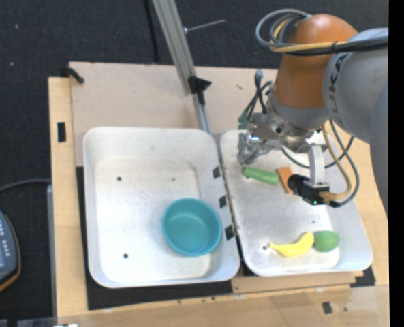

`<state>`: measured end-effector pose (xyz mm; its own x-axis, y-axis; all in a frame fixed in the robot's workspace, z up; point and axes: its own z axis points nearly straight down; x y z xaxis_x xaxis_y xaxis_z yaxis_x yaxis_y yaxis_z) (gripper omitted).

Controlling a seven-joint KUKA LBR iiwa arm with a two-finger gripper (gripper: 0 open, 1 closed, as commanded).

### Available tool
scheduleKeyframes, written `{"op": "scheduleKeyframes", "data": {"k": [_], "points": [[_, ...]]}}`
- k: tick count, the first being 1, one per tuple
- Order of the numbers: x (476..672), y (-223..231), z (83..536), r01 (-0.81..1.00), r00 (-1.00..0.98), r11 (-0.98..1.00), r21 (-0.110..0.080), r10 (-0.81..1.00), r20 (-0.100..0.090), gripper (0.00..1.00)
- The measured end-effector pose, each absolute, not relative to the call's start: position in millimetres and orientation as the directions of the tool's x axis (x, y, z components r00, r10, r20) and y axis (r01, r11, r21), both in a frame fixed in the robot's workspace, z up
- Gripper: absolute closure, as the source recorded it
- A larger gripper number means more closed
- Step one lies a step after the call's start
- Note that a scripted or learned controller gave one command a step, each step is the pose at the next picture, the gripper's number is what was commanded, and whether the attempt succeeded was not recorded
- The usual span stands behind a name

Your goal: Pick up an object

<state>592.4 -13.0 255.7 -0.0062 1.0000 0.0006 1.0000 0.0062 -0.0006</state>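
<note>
- Nearest you, along the front of the right bin [355,240], you see a yellow banana [291,246] lying on its side with a green round fruit [326,240] touching its right end.
- In the left bin [120,182], a teal bowl [191,226] sits upright towards the front right corner, close to the wall shared by the two bins.
- Further back in the right bin, you find a green stick-shaped object [260,175] lying flat, its orange end piece [285,178] at its right tip.
- The gripper [248,150] hangs just above and behind the left end of that green object, close to the bin's back left corner. From here you cannot tell whether it touches the object.
- Nothing shows between the fingers; whether they are spread or pressed together you cannot tell, since the wrist and cables mask them.
- A black unit with a small green light [312,191] hangs off the wrist, just right of the orange piece.
- The banana and green fruit lie well apart from the gripper, at the opposite end of the bin.
- Behind the bins, a grey metal pole [178,46] rises at a slant from the bench [120,94].
</note>
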Motion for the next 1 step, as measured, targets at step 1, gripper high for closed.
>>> {"op": "scheduleKeyframes", "data": {"k": [1], "points": [[594.9,40.0,261.0,1.000,-0.008,0.008,0.002,1.000,0.002,1.00]]}}
